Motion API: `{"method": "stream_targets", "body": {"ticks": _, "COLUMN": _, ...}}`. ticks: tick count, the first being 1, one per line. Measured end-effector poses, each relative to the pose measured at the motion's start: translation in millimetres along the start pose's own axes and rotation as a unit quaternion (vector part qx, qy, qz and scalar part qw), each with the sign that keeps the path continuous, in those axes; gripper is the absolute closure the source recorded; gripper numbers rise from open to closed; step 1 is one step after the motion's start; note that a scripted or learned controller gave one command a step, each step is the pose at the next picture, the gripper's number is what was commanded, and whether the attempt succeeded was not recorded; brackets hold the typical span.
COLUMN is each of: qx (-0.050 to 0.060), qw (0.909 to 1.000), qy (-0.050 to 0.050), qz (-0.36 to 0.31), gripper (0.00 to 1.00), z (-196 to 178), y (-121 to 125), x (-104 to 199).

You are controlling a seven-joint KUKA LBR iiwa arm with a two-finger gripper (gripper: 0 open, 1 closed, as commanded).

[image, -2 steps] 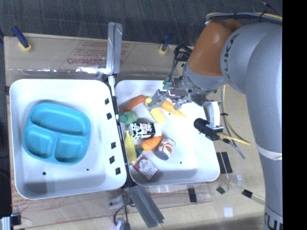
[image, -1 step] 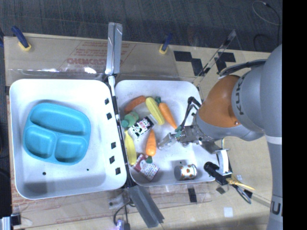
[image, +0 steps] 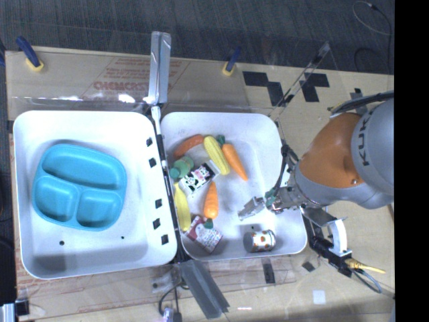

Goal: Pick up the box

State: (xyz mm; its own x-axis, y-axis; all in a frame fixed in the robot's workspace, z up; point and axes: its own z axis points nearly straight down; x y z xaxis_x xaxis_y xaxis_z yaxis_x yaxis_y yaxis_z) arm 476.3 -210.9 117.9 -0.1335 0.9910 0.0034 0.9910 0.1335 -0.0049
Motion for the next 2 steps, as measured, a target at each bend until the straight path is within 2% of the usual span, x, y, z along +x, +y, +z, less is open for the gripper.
{"method": "stream_targets", "body": {"ticks": 1, "qx": 0.000, "qw": 0.9999, "qy": -0.001, "qz": -0.011, "gripper": 0.00, "z": 29.6, "y": 7.3, "x": 51.3}}
{"method": "stream_targets", "body": {"ticks": 2, "qx": -0.001, "qw": 0.9997, "qy": -0.001, "qz": 0.026, "gripper": 0.00, "z": -75.1, "y": 7.3, "x": -1.3}}
